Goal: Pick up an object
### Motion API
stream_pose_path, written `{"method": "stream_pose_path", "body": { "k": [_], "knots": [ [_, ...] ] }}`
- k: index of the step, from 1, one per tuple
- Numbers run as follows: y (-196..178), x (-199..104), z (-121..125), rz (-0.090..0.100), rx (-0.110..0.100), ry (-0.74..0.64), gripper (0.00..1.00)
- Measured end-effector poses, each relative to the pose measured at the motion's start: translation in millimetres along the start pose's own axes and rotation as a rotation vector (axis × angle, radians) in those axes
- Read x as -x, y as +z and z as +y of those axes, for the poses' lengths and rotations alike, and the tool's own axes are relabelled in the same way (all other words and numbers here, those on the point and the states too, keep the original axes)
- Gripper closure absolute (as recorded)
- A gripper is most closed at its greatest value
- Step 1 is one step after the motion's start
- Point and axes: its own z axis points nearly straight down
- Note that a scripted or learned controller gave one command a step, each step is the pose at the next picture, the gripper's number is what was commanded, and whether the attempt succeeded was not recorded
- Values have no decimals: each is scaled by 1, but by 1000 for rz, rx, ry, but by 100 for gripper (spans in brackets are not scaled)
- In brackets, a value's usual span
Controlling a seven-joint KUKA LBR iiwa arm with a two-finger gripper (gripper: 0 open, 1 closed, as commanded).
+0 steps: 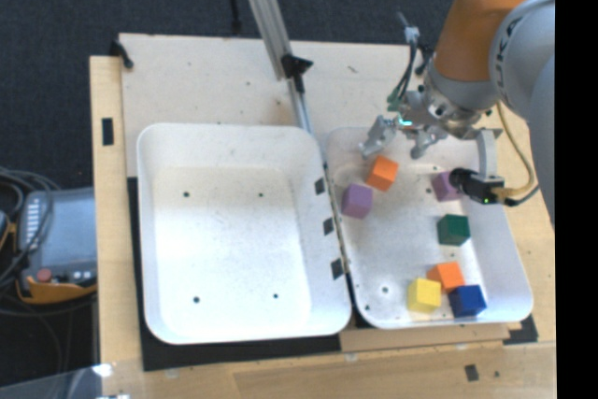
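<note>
Currently approach step: tool (400, 137) spread open, holding nothing, hovering at 12 o'clock of the right bin (509, 243). Orange cube (382, 172) sits just below it. Next move likely needs descent, fingers straddling cube, then closing.

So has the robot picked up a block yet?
Not yet. The claw hangs open above the right bin, nothing between its fingers. Nearest is the orange block, just below it, resting on the bin floor. Left to do: close on a block and lift it.
</note>
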Motion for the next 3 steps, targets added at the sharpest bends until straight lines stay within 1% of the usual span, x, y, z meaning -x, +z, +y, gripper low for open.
{"method": "stream_pose_path", "body": {
  "k": [1,2,3],
  "knots": [
    [-3,0,1,-1,5,-1,0],
    [41,-3,4,-3,1,-2,0],
    [90,7,14,-10,14,4,0]
  ]
}}
